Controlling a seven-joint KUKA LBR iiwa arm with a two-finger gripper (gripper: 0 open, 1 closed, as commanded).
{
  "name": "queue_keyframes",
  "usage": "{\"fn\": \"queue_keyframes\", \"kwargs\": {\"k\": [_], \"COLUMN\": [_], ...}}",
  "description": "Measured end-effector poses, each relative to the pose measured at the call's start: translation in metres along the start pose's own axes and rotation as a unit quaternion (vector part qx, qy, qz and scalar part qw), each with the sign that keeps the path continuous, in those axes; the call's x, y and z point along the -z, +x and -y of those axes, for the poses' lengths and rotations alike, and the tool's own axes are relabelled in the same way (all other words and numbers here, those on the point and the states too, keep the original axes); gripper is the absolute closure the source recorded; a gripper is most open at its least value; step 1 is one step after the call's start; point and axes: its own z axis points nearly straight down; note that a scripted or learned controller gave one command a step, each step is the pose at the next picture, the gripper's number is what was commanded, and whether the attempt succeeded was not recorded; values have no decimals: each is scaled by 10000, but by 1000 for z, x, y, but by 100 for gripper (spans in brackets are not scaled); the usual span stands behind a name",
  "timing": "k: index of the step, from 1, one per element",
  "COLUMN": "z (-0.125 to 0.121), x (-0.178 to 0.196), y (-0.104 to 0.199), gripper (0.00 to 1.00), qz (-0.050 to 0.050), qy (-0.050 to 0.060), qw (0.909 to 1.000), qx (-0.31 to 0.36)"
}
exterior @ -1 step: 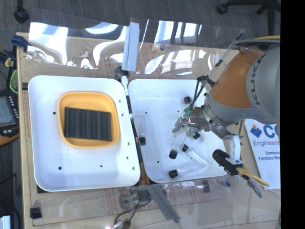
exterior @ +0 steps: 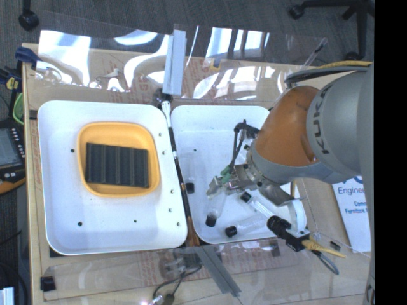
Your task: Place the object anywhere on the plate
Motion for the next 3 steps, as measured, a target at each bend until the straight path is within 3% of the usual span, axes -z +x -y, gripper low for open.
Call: {"fn": "queue_keyframes", "kwargs": {"k": [1,2,3], "z": [-49,-105,-105], "x": [36,8,8], "y": [38,92,92], "gripper": [100,100,0], "qz": [3,4,5], "qy": [1,3,2], "qw": [9995,9975,9975], "qx": [304,712,712]}}
